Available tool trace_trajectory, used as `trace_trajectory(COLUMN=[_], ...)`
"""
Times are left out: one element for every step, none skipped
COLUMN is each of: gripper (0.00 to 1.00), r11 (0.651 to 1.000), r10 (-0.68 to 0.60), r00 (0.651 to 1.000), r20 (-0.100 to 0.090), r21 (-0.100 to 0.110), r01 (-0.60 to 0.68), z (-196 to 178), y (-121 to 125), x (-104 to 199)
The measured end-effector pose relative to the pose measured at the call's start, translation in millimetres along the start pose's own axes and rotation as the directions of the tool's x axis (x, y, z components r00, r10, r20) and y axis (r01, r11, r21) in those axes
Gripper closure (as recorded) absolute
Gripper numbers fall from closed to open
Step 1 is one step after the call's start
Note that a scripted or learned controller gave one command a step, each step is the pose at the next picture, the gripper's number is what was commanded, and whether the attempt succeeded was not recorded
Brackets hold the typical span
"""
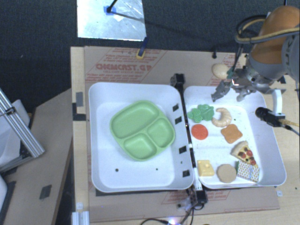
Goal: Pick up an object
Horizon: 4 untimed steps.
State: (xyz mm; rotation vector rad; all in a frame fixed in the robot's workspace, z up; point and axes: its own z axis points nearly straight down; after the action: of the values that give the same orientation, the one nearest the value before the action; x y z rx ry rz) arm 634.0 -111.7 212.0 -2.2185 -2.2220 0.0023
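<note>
The gripper [231, 93] hangs with its fingers [218, 93] spread and nothing between them, so no pick is made yet. Just below them in the right bin [274, 146] lie the croissant [222, 117] and the green broccoli piece [201, 112]; farther off sit the tomato slice [200, 131], toast [231, 133] and pizza slice [243, 153]. The descent, grasp and lift all remain.

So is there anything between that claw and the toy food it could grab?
Nothing visible blocks it. The gripper hangs open over the far end of the right bin; the croissant and green broccoli piece lie just in front of it, uncovered.
</note>
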Motion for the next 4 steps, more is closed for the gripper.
trace_trajectory(gripper=[0.00, 0.00, 0.00, 1.00], r11=[1.000, 1.000, 1.000, 1.000], r10=[0.001, 0.001, 0.001, 0.001], r00=[1.000, 1.000, 1.000, 1.000], r20=[0.000, 0.000, 0.001, 0.000], r21=[-0.001, -0.001, -0.005, -0.007], r01=[-0.001, -0.001, -0.001, -0.001], z=[41.9, 101.0, 126.8, 115.4], y=[-1.5, 4.9, 6.3, 7.1], x=[-2.0, -5.4, -5.0, -5.0])
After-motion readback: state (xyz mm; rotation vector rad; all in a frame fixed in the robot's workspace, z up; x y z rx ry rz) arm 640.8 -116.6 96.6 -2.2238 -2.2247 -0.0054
